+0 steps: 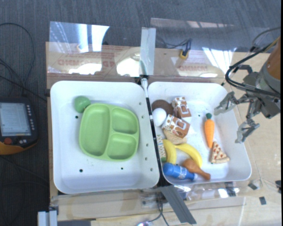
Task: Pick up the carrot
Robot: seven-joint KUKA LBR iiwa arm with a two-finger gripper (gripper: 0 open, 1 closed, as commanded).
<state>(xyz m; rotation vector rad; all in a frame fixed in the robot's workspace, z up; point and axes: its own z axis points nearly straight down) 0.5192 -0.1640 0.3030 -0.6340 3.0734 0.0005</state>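
An orange carrot (209, 130) with a green top lies lengthwise in the right bin (236, 173), towards that bin's right side. My gripper (235, 118) hangs over the bin's right rim, a short way to the right of the carrot. Its two fingers are spread wide, one fingertip (222, 107) at the upper left, the other at the lower right. Nothing sits between them.
Beside the carrot lie a pizza slice (219, 153), a banana (181, 150), a chicken leg (196, 167), a blue bottle (178, 172), two patterned blocks (177, 121), an egg (159, 117). The left bin (66, 173) holds a green divided plate (109, 132) and a green ball (82, 103).
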